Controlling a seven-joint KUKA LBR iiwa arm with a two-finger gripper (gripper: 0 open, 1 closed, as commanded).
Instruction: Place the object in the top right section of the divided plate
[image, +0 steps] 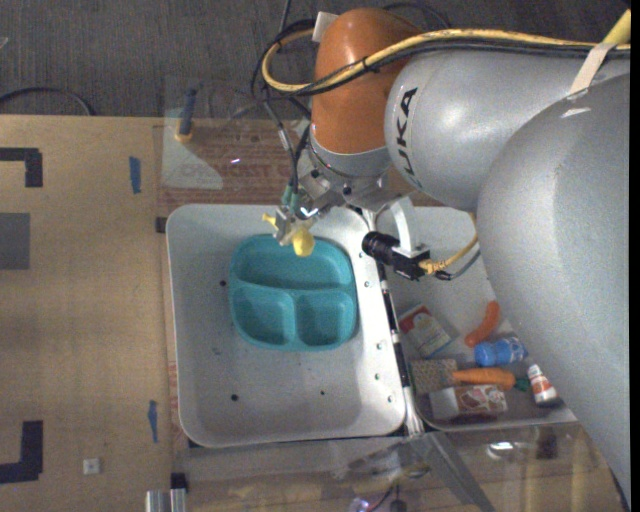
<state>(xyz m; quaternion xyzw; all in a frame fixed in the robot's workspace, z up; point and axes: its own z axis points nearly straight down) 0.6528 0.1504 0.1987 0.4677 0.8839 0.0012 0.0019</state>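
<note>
The gripper (296, 212) hangs at the 12 o'clock rim of the teal divided plate (295, 292) in the left bin (200, 380). A small yellow object (297, 238), pale, lumpy and banana-like, sits just under its tip; whether the fingers clamp it, I cannot tell.

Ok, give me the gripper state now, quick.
Gripper: shut on a small yellow object, held over the upper edge of the teal divided plate.
</note>
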